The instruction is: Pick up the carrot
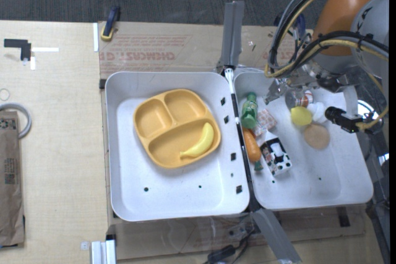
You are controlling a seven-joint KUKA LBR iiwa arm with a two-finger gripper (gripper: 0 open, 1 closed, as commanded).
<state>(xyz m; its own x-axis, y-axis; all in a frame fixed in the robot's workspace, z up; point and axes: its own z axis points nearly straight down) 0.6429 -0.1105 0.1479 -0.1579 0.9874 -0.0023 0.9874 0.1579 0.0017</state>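
1. Take the carrot (251,145) as your landmark: it lies in the right bin (322,191), tight against that bin's left wall, pointing up and down the view.
2. Just above the carrot you see a green bottle (249,110), its lower end touching or nearly touching the carrot's upper end.
3. Just right of the carrot sits a small black-and-white patterned item (276,156), with a red-and-white packet (266,119) above it.
4. Further right of the carrot and higher up, look for a yellow ball-like object (301,116) and below it a round tan disc (316,136).
5. The end effector (296,93) hangs well up and right of the carrot, near the yellow object, amid cables; you cannot tell how it is set.
6. Left of the carrot, across the wall, the left bin (124,195) carries a yellow divided plate (162,114) with a banana (199,140) in its lower compartment.
7. The bench (49,133) stretches far left of the carrot.
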